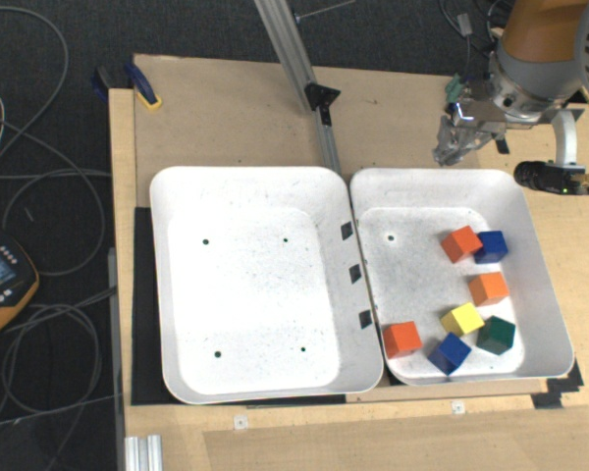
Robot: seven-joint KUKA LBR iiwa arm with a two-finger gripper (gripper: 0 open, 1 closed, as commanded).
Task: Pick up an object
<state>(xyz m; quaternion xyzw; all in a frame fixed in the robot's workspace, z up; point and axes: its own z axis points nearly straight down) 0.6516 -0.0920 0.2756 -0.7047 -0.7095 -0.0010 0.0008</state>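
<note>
The grey arm with its orange band point(545, 23) reaches in at the upper right, and its claw point(458, 145) hangs over the bare wooden desk point(226, 106) just beyond the far rim of the right-hand shallow white plastic bin point(422, 194); nothing sits between the fingers, and whether they are spread or closed cannot be told from this slanted angle.

All the small cubes lie in the right bin, nearer the camera than the claw and well apart from it; an orange cube point(460, 244) is the closest to the claw, touching a dark blue cube point(491, 246) on its right; below these sits a second orange cube point(489, 287), alone near the bin's right wall; lower still a yellow cube point(463, 319) lies just beside a dark green cube point(496, 335) on its right, with another blue cube point(450, 352) just in front of the yellow one; a third orange cube point(402, 338) rests on its own towards the bin's near left corner, close to the dividing rim.

The left-hand shallow white plastic bin point(177, 204) lies beside the right one, their rims meeting at the middle; a slanted grey metal pole point(290, 42) rises from the desk behind that junction; black cables point(29, 86) and an orange-edged handheld controller point(0, 278) lie on the dark floor to the left of the desk.
</note>
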